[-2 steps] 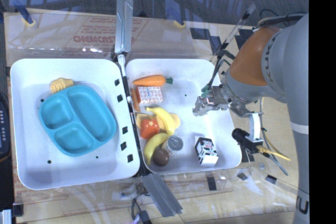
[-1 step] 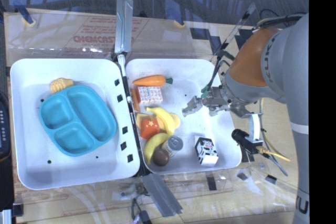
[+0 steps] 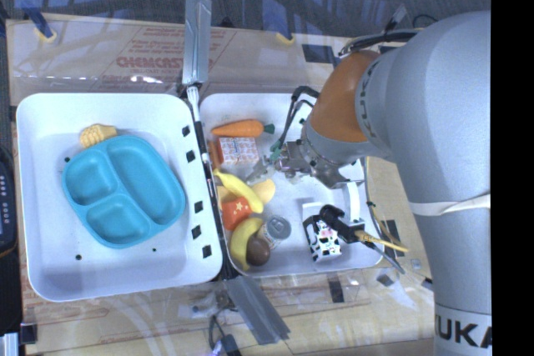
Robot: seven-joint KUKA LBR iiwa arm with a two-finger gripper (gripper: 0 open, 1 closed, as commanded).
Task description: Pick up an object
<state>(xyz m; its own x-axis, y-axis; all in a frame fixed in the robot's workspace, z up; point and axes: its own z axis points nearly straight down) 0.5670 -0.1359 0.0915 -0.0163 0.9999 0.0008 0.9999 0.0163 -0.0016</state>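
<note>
Tabletop [image 3: 100, 46] under a clear sheet carries two white bins side by side. The left bin [image 3: 33, 204] has a blue divided plate [image 3: 123, 189] with a yellow corn toy [image 3: 98, 133] at its upper edge. The right bin [image 3: 290, 194] is crowded along its left wall: orange carrot [image 3: 239, 128] at the top, a small printed box [image 3: 234, 151] under it, a yellow banana [image 3: 238, 192], a red fruit [image 3: 236, 213], a second banana [image 3: 239, 242] and a brown round piece [image 3: 258, 253] at the bottom. A silver disc [image 3: 277, 227] sits near the bin's middle and a black-and-white cube [image 3: 325, 242] toward its lower right. The grey arm [image 3: 434, 112] reaches in from the right, with the tool [image 3: 274, 162] low inside the right bin, just beside the box and the upper banana. Step looks like approach or descent onto a target, with no lift yet. Nothing is visibly held, every item appears to rest in a bin, and contact with anything is unclear. I cannot tell whether the tool is open or closed; the wrist blocks it and the tip is too small. Likely target is the box or the banana, which sit nearest. The next move needs the tool centred on one item, not straddling two, since they touch each other and crowd the wall, then a close and a straight lift.
</note>
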